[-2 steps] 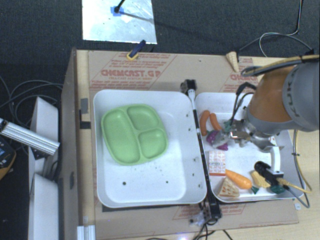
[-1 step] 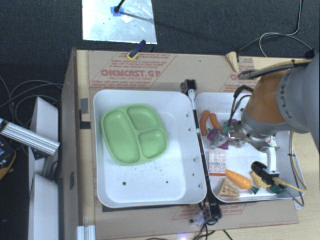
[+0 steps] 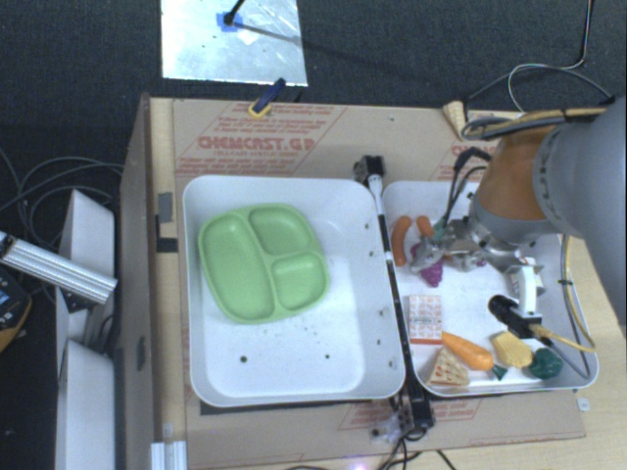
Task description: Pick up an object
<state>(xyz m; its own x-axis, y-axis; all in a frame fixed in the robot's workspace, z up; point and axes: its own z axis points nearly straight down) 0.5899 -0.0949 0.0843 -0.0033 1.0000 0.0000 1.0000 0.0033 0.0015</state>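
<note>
At the right of the frame, the grey arm [image 3: 578, 179] with its orange band reaches over the right bin [image 3: 470, 300], and its jaws hang low over that bin's upper left part. Whether the jaws are open or closed I cannot tell. Just below them lies a small purple piece [image 3: 432, 275], so close that I cannot make out whether it touches them.

To the left of the jaws an orange sausage [image 3: 401, 240] lies along the bin's left wall, with a shorter orange-red piece [image 3: 423, 227] just beside it. Lower down, near the same wall, lies a flat card with red print [image 3: 423, 318]. Along the bin's lower edge a tan wedge [image 3: 449, 370], a carrot [image 3: 467, 352], a yellow chunk [image 3: 510, 349] and a dark green lump [image 3: 546, 363] lie near one another in a loose row.

The left bin [image 3: 294, 355], set right against the right one, holds a green plate [image 3: 263, 261] with three compartments, lying flat in its upper left half. Both bins sit on the bench [image 3: 265, 143], which is covered with printed cardboard.
</note>
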